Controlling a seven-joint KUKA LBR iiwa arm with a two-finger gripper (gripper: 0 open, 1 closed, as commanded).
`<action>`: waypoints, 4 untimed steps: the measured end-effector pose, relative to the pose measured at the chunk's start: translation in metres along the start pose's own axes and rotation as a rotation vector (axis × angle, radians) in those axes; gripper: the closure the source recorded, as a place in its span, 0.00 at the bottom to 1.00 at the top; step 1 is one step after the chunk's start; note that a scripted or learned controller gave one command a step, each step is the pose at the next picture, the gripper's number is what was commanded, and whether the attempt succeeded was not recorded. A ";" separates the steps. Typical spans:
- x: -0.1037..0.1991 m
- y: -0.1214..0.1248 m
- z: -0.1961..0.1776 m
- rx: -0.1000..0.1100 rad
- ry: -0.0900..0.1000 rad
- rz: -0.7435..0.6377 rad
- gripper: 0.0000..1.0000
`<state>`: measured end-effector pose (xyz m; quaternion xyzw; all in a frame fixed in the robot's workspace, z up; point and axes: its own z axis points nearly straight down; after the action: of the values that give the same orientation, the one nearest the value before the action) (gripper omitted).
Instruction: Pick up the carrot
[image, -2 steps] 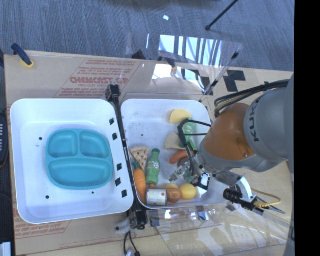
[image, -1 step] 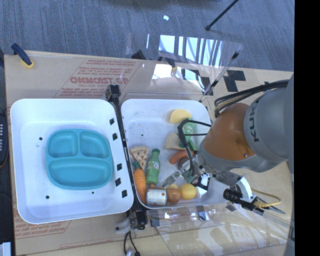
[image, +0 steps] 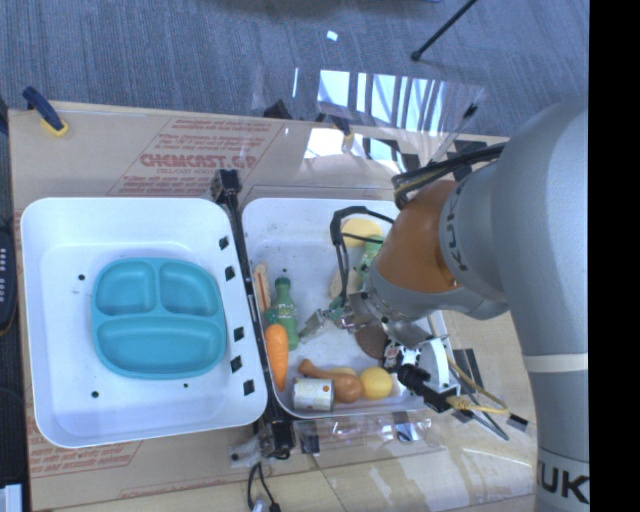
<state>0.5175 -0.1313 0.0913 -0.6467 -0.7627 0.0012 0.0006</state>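
Carrot (image: 277, 355): laid against the right bin's (image: 300, 215) left wall, fully seen.
Gripper (image: 345, 315): hidden under the arm (image: 450, 250); grip state cannot be told.

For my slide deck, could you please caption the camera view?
KUKA arm's gripper hovers in the right bin near the carrot; blue tray sits left.

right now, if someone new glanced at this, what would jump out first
The big grey arm with its orange band looms over the right bin. The turquoise divided plate sits alone in the left bin. The orange carrot lies by the right bin's left wall, beside a green bottle.
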 end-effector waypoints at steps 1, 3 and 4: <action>0.016 0.041 -0.043 0.005 0.001 0.132 0.00; 0.007 0.015 0.002 0.011 0.006 0.748 0.00; 0.042 -0.015 0.001 0.014 0.006 1.109 0.00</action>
<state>0.4957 -0.0928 0.0898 -0.9515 -0.3077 0.0045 0.0064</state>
